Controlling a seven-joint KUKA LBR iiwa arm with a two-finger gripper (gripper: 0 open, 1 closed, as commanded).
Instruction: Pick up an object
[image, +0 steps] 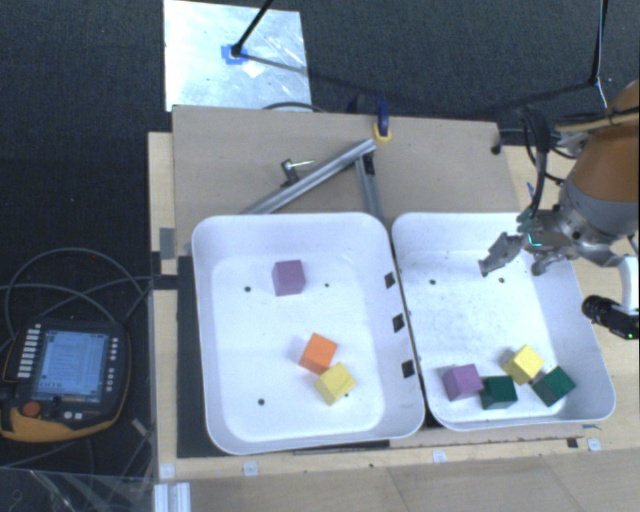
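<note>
My gripper (520, 260) hangs over the upper right part of the right bin (440, 250), fingers spread open with nothing between them. Along that bin's front lie a purple cube (462, 381), a dark green cube (498, 391), a yellow cube (523, 364) and a green cube (553, 384), all well in front of the gripper. The left bin (230, 330) holds a purple cube (288, 277), an orange cube (319, 352) and a yellow cube (336, 382) touching the orange one.
A metal rod (310, 175) lies on the board behind the bins. A teach pendant (65, 375) with cables sits on the floor at the left. The bins' shared walls meet at the middle (397, 320).
</note>
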